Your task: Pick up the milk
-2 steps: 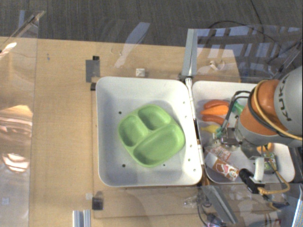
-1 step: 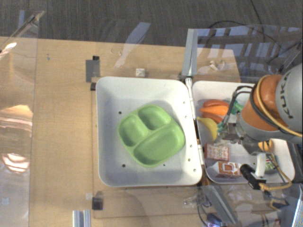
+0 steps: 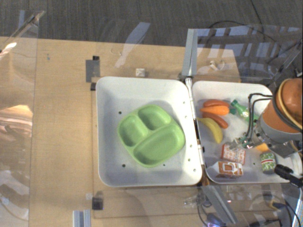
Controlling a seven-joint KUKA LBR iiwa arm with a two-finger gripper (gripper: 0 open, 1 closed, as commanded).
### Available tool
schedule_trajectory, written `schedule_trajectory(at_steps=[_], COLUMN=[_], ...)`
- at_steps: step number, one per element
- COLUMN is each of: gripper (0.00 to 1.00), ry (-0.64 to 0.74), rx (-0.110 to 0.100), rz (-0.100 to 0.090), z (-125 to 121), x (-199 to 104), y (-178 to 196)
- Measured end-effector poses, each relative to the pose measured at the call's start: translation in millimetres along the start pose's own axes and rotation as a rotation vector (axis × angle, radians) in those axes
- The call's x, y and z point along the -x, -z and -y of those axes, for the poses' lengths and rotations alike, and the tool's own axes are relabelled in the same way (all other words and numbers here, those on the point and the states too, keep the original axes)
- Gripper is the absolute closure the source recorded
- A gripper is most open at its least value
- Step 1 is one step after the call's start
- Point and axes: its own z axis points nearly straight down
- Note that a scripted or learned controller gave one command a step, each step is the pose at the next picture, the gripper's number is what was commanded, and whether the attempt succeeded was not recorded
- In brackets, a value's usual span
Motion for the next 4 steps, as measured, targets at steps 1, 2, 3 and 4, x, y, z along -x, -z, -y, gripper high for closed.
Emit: schedule_trajectory(at_steps=[1,2,3,4], gripper=[1.00,1.00,1.00,0.00], ry=[0.287,0.018,-0.342,-0.342], rx=[0.005,-0.026,-0.031,-0.032], rz=[0.012,-0.016,-0.011,-0.011], z=[-16.6,-19.9,-106.5,-106.5], x=[-49.6,-79.4,-39.1,-39.2], y=[1.7,109.0,152.6,152.4])
